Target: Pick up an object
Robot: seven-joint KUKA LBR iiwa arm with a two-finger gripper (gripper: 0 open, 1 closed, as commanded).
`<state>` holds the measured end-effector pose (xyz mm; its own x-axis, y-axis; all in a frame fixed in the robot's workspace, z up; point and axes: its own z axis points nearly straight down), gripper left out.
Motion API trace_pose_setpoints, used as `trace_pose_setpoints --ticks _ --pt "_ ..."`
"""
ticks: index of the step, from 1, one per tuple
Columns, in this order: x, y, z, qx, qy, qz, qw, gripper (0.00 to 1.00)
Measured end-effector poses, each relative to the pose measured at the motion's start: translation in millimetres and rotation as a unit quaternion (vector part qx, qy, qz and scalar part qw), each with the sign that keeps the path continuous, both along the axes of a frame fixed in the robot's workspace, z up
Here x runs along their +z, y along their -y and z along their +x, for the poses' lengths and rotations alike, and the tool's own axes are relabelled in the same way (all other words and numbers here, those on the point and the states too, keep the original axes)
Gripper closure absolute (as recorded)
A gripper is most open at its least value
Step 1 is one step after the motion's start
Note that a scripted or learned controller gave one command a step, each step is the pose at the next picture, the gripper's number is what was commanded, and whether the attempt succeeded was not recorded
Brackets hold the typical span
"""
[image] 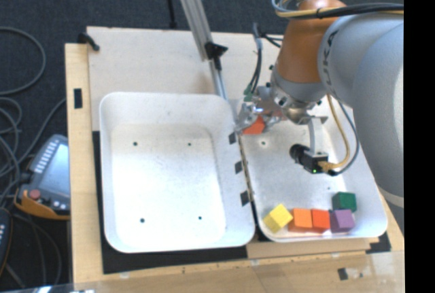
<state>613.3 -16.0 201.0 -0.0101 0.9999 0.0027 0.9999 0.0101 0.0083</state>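
Camera view: my pincer (253,116) sits over the right bin's (289,149) upper-left corner, near the divider, w/ an orange block (253,126) pinched between the fingers. So grasp looks made, I reckon; lift is next, straight up, steady. Yellow block (278,217), two orange, purple, green lie along the bin's near edge.

Two white, faintly speckled bins (170,169) are sitting on a tan tabletop (136,54). Along the right bin's near wall, yellow (278,217), orange (302,219), orange-red (320,219), purple (342,219) and green (344,201) blocks are showing. An orange-red block (253,126) is sitting near its far left corner.
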Motion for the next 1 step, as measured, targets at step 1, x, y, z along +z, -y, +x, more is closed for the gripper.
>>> trace_pose_setpoints --ticks 1 --pt "58.9 -59.6 18.8 -0.001 0.0 -0.0009 1.0 1.0"
